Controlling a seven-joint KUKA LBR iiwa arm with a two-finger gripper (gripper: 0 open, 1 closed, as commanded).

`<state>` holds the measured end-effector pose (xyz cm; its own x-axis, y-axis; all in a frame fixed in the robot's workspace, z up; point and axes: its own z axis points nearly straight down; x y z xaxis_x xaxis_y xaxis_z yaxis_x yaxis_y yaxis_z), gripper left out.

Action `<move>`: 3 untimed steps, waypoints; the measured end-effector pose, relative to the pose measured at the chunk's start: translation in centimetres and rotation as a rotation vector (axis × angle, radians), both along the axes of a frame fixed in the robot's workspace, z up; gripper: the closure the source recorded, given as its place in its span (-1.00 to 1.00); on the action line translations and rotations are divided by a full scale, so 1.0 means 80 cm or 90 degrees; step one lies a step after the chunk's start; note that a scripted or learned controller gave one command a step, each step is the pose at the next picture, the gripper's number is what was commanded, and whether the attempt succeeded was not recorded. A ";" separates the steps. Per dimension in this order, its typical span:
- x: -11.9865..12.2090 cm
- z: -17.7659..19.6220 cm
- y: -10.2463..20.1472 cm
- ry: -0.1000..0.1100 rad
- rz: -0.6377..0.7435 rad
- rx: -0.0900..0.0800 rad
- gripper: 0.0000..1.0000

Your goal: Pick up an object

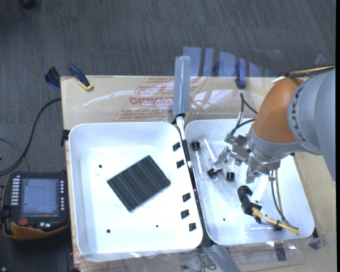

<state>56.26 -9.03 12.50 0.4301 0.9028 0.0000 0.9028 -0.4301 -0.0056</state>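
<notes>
The pincer [221, 174] hung low over the left part of the right bin [297, 208], its two dark tips apart, nothing between them. A dark ribbed slab [139, 181] lay flat and askew in the middle of the left bin [82, 143], well apart from the pincer, on the bench [119, 98].

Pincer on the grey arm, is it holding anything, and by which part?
It cannot be told from this view. The pincer is down in the right bin, and the dark ribbed slab lies apart from it in the left bin.
</notes>
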 end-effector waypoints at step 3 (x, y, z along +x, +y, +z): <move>0.067 -0.045 0.004 -0.003 0.124 -0.005 -1.00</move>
<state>61.60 -8.72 8.87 0.2467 0.9691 -0.0051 0.9691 -0.2467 0.0016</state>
